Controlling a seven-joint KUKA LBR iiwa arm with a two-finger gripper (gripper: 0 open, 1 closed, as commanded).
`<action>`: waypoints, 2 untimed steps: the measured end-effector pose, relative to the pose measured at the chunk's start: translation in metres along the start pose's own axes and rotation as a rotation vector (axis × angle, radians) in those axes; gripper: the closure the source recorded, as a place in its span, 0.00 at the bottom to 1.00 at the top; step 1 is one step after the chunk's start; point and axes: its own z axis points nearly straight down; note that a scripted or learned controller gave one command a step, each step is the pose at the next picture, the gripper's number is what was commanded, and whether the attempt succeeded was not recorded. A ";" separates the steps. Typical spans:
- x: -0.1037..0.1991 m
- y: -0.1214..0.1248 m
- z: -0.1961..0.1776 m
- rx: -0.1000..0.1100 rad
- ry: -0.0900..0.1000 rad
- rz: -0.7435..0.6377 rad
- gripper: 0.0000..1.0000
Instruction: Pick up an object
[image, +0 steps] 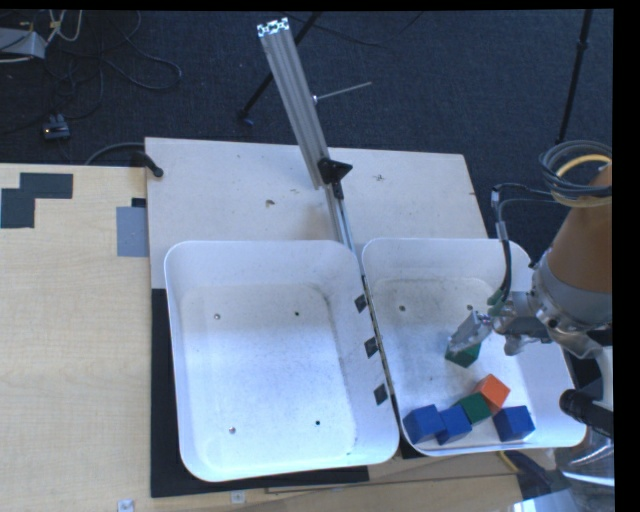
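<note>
Gripper (468, 340) pinches a green block (463, 352) above the right bin (420, 262). The hold looks shallow. A tilt could drop it.

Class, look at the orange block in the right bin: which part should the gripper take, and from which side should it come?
Grip the orange block from above, probably across its two exposed side faces. Its top sits clear, but a green block presses against its lower left and blue blocks crowd below, near the right bin wall, so a sideways approach looks blocked.
</note>
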 end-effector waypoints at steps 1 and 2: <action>-0.025 0.027 0.118 0.008 0.002 -0.005 0.00; -0.015 0.067 0.151 0.000 0.000 -0.008 0.00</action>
